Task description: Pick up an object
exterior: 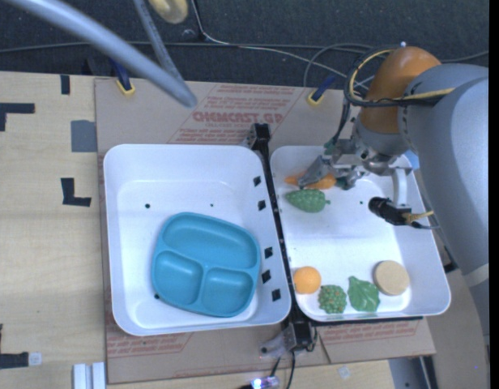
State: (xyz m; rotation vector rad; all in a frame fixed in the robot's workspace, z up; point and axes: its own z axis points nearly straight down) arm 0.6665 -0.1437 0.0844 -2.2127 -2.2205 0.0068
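Tool (334,168) hung at upper right of frame over right bin (428,254); grip state unclear; orange piece (302,180) and green piece (306,200) crowded beneath; risk: nudging both.

You had two white bins (120,217) on tan cardboard printed in red (233,108); the left held a plain blue divided plate (205,266). The right held an orange ball (306,279), three bumpy green pieces (307,201), a beige disc (390,276); the arm (452,136) was grey with an orange band.
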